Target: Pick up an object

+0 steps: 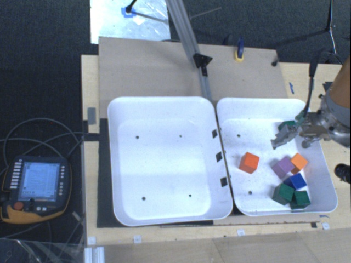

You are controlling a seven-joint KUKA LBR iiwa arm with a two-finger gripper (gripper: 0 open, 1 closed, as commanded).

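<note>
The right bin holds several small cubes. An orange cube lies alone near its middle. A purple cube, a smaller orange cube, a blue cube and two green cubes cluster at the bin's front right. My gripper hangs over the right side of this bin, just behind the cluster and above it. It is open, with nothing between its fingers.
The left bin sits beside the right one, with a shared middle wall. A slanted metal pole crosses behind the bins. A teach pendant with cables lies on the floor at far left.
</note>
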